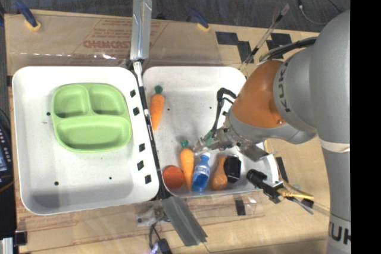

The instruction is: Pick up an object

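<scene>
Brown cardboard covers the bench (77, 33), and on it two white bins sit side by side, touching along their inner walls. Dark carpet lies beyond the bench's far edge.

Two carrots lie in the right bin (196, 77). One carrot (156, 110) lies alone by the bin's left wall, about halfway along it, its long axis running nearly straight from the far edge to the near edge, green top toward the far edge and tip toward the near edge. The second carrot (187, 166) lies near the near edge, also lengthwise far to near, green top pointing away from the near edge. Just left of it, in the near-left corner, sits one round red-orange fruit (173, 176). Just right of it lies one blue bottle (202, 172), tilted slightly, its cap end toward the far edge. Right of the bottle lies one tan, squash-like piece (219, 173), and beside that one small black item (232, 168). These five crowd together along the near edge.

One gripper (215, 138) hangs over this cluster, just above the bottle's far end; whether its fingers are apart or together cannot be told. The grey arm (315, 92) with its orange band reaches in over the bin's right side.

One green tray (90, 115) with three compartments lies in the left bin (36, 187), toward its far edge.
</scene>
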{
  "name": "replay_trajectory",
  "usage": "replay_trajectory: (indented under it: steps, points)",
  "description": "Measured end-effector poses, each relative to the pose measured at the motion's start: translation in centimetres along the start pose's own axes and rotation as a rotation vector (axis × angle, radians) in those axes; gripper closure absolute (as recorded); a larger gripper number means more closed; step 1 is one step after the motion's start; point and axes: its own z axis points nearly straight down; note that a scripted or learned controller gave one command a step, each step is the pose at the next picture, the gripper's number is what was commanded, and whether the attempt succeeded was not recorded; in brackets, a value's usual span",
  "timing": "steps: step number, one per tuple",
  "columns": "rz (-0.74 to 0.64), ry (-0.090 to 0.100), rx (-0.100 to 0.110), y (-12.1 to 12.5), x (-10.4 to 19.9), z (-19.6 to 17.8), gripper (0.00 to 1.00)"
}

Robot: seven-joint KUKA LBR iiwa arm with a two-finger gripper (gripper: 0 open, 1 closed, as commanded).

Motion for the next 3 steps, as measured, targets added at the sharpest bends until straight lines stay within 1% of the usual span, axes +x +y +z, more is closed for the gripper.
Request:
replay_trajectory:
  steps: [1,2,3]
  points:
    - [0.0,0.0,0.0,0.0,0.0,0.0,0.0]
    - [0.003,0.001,0.001,-2.0,3.9,1.0,0.0]
    - [0.079,0.001,-0.003,3.6,12.0,-9.1,0.0]
